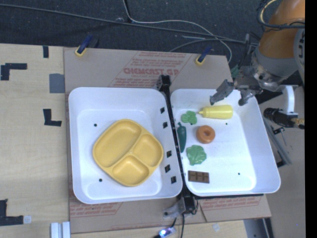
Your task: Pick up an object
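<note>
My gripper (232, 97) hangs over the back edge of the right bin (257, 148), its two dark fingers spread apart with nothing between them. Just below it lies a yellow squeeze bottle (217, 112) on its side. An orange doughnut (205, 134) sits in front of the bottle. A small green leafy piece (188, 117) lies left of the bottle, a dark green pepper (182, 136) runs along the bin's left wall, and a larger green leafy piece (196, 154) lies nearer the front. A brown chocolate bar (199, 177) rests at the front left.
The left bin (81, 113) holds a yellow divided plate (128, 151). A black divider (171, 133) with clips runs between the bins. Cables cross the dark floor behind the bench, and yellow clamps (84, 45) hold the cardboard.
</note>
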Tool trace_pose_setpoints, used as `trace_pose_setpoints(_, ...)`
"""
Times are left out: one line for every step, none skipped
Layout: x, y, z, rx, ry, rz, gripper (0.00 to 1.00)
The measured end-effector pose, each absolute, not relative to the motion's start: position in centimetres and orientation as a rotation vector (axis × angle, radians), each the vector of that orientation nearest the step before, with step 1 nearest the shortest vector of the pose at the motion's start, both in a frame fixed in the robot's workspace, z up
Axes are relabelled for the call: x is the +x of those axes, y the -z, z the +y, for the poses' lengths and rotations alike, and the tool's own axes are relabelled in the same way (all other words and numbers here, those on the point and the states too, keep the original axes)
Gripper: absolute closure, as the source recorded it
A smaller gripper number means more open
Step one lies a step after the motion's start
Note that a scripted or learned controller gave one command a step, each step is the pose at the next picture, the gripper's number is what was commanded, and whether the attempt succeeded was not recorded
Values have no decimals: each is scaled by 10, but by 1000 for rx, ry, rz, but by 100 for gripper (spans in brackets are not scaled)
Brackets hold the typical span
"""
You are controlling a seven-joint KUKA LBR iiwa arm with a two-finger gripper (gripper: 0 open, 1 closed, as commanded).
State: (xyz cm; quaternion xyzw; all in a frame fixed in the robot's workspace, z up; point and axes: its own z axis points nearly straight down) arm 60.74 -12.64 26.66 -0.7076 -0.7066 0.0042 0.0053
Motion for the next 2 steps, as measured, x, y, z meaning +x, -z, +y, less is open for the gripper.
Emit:
trace_pose_setpoints(609,-274,-126,-2219,-2,-2223,0)
trace_pose_setpoints(611,-209,-124,-2217,-9,-2219,0)
